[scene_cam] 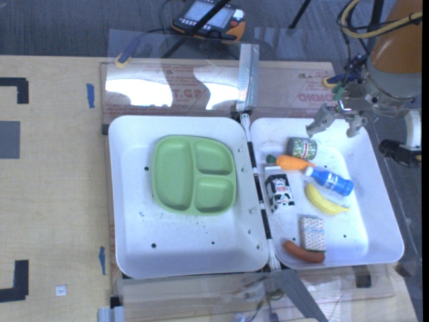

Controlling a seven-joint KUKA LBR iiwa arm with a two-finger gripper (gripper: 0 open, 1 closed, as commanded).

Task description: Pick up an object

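1. Objects for the pick all lie in the right white bin; near to far: brown sausage at the front edge, tan patterned block, yellow banana, black-and-white carton, white bottle with blue label, orange carrot, green-labelled can.
2. Left white bin carries 1 green sectioned plate.
3. Risk: carrot, bottle and can sit touching or just beside each other, so a descent there likely clips a neighbour and closes on nothing. Can and bottle are round and could roll out of a pinch.
4. Risk: sausage hugs the bin wall, so a finger could hit the rim.
5. Gripper hovers over the right bin's far edge, just beyond the can, fingers spread apart, nothing between them. Arm comes in from the far right corner.
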